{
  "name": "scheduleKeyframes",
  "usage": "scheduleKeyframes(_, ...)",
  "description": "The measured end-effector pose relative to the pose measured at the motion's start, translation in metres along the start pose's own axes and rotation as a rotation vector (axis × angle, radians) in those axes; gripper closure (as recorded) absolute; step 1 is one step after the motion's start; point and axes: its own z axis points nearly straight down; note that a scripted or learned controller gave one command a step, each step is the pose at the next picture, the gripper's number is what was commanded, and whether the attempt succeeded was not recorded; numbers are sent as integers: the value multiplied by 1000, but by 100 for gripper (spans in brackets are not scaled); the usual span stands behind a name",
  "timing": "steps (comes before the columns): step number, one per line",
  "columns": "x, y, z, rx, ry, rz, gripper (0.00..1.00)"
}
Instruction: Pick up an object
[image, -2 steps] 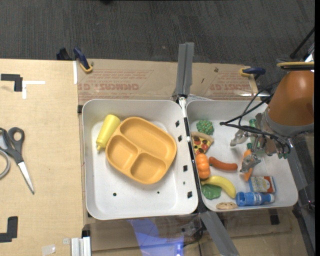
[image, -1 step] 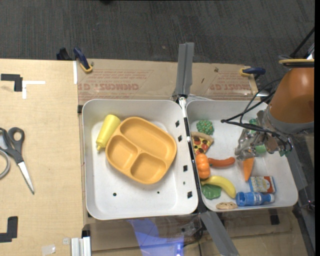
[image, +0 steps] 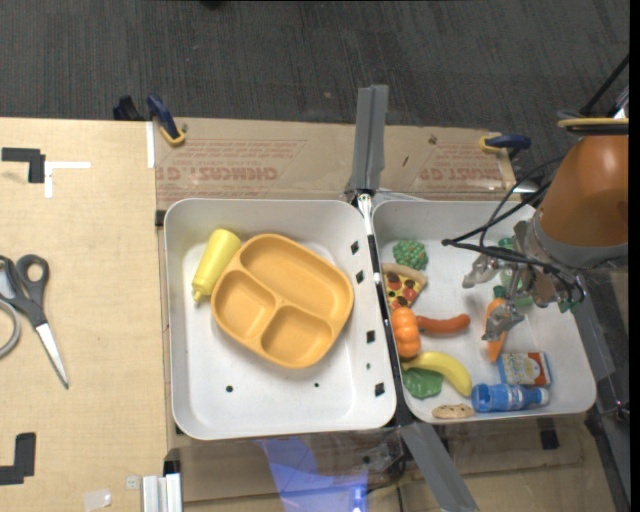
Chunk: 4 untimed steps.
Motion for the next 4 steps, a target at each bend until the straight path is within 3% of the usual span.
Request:
scheduleKeyframes(1, -2, 0, -10, 1, -5, 1, 100)
scheduleKeyframes(2, 73, 37, 12, -6, 11, -336, 100)
scheduleKeyframes(3, 60, 123, -89, -5, 7, -311, 100)
scheduleKeyframes(4, 35, 87, -37, -5, 10, -272, 100)
